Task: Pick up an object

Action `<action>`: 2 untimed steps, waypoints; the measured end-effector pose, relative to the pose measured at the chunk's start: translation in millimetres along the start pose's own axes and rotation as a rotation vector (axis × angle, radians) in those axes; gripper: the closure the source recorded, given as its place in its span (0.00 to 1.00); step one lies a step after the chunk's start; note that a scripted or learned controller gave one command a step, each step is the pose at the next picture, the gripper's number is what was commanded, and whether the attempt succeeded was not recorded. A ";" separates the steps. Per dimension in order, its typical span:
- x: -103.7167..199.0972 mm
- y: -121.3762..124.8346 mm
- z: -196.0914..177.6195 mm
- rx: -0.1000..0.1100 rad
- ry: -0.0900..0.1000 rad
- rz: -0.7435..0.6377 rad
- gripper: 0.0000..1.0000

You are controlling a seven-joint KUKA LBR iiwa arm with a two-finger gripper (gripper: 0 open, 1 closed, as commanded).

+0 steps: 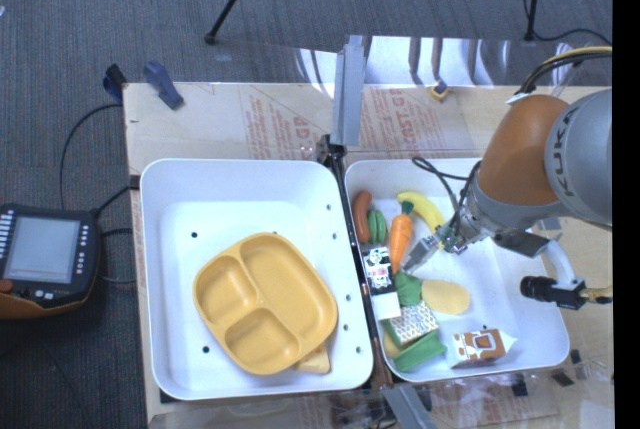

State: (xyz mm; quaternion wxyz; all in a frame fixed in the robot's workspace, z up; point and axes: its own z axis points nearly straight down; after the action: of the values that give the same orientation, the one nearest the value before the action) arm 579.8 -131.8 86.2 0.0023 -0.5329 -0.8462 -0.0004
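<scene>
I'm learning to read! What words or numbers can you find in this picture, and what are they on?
"KUKA": on the grey arm, cut off at the edge.
Red print on the cardboard: upside down, too blurred to read.
Black-and-white carton and small brown-and-white carton: print too small to read.
Handheld screen: nothing readable.

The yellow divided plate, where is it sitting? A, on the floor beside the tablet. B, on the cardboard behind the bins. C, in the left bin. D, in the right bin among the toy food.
C: the yellow divided plate lies in the left bin, while the toy food is in the right bin.
</scene>
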 end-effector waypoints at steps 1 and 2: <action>-21.1 -24.5 -0.9 0.000 -0.001 -0.115 0.00; 20.4 37.3 -4.6 -0.001 -0.022 -0.121 0.00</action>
State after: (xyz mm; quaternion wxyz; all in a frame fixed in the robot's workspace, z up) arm 604.7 -97.3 90.9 -0.0073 -0.4808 -0.8768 0.0047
